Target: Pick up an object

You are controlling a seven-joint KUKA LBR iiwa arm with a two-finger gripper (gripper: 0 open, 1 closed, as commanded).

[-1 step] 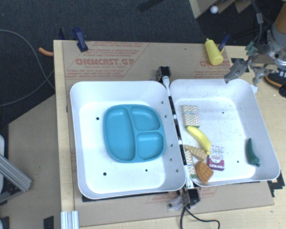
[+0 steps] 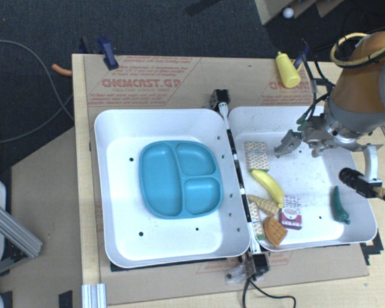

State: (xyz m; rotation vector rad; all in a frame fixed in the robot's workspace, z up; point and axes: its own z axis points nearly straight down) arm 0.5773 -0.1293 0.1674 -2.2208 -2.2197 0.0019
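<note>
Dark carpet is framing a cardboard-topped bench (image 2: 147, 82) w/ two white bins as the gripper (image 2: 301, 140) is hanging spread open, holding nothing, over the right bin (image 2: 321, 226).

Candidates are crowding that bin's left wall, prob. slid there: banana (image 2: 268, 186), patterned packet (image 2: 256, 154), cone (image 2: 264, 204), red packet (image 2: 290, 214); a green item (image 2: 340, 205) is lying near the right edge. A blue divided plate (image 2: 179, 178) is sitting mid left bin (image 2: 115, 172).

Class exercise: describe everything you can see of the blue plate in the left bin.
The blue plate is a rounded, light blue divided plate, plastic by its look, with three compartments: one large on the left, two smaller on the right. It lies flat and upright at the middle of the left bin, resting on its white floor.
</note>
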